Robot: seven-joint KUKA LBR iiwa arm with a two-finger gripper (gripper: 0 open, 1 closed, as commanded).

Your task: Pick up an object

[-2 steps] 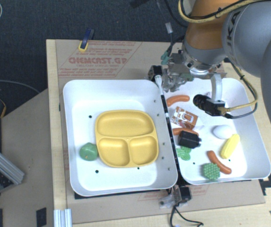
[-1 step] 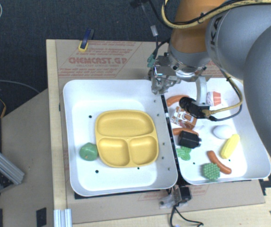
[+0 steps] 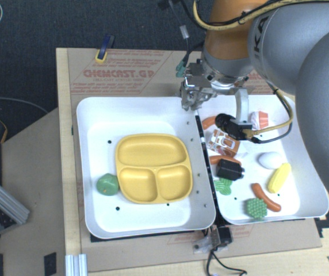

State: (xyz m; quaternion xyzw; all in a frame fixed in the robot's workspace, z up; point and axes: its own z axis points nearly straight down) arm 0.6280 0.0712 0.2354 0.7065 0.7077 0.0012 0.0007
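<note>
My gripper [image 3: 192,99] hangs at the far end of the ridge between the two white bins, just above the back rim of the left bin [image 3: 90,154]. I see nothing held in it. The right bin [image 3: 302,203] holds several small things. Nearest the gripper are a red sausage [image 3: 209,121] and an orange-and-white packet [image 3: 225,144]. Further forward lie a black block [image 3: 229,169], a white egg [image 3: 270,160], a yellow piece [image 3: 279,177], another red sausage [image 3: 266,196] and two green pieces [image 3: 257,209] [image 3: 222,186].
A yellow divided plate [image 3: 153,168] fills the middle of the left bin, with a green ball [image 3: 108,184] at its left. A red-and-white cup [image 3: 260,119] sits at the back of the right bin. The grey arm covers the upper right.
</note>
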